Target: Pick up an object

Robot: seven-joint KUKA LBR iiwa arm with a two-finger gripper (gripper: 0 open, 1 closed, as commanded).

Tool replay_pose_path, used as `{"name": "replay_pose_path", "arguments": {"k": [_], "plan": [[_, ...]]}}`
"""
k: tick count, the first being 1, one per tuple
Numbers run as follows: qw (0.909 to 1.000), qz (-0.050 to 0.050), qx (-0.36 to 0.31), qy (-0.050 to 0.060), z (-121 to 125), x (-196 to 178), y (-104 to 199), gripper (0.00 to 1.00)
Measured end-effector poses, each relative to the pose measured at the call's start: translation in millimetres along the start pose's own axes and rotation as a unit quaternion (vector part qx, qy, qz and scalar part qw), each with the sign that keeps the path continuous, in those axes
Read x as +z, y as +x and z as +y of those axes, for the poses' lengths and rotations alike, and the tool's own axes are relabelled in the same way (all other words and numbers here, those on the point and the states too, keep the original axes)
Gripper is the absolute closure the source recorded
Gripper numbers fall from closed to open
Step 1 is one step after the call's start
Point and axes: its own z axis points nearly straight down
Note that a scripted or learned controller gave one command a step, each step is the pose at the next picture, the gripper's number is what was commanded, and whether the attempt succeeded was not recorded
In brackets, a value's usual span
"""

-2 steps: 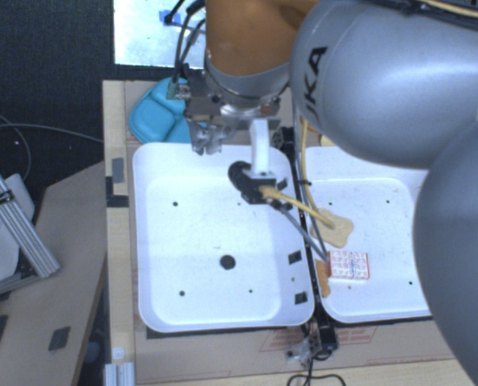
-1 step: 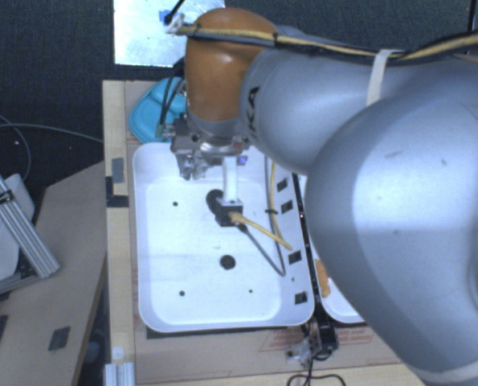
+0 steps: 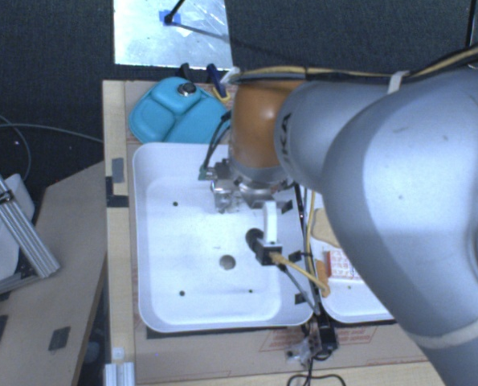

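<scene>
My gripper (image 3: 225, 196) hangs low over the back middle of the left white bin (image 3: 162, 240), under the orange wrist band (image 3: 255, 119). Nothing shows between its tips from this angle. On the left bin's floor there are a few small dark holes and a grey round spot (image 3: 227, 261). In the right bin (image 3: 359, 308), mostly covered by the arm, lies a pale flat packet with red print (image 3: 341, 264), and a tan piece (image 3: 325, 230) sits just behind it.
A blue plastic container (image 3: 174, 111) rests on the bench behind the left bin. The big grey arm (image 3: 399, 191) covers most of the right bin. A metal frame (image 3: 14, 223) stands off the bench at the left.
</scene>
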Motion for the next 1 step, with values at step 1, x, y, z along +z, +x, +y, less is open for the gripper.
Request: {"name": "replay_pose_path", "arguments": {"k": [1], "plan": [[1.0,0.001,-0.002,-0.001,-39.8,21.4,39.0,1.0]]}}
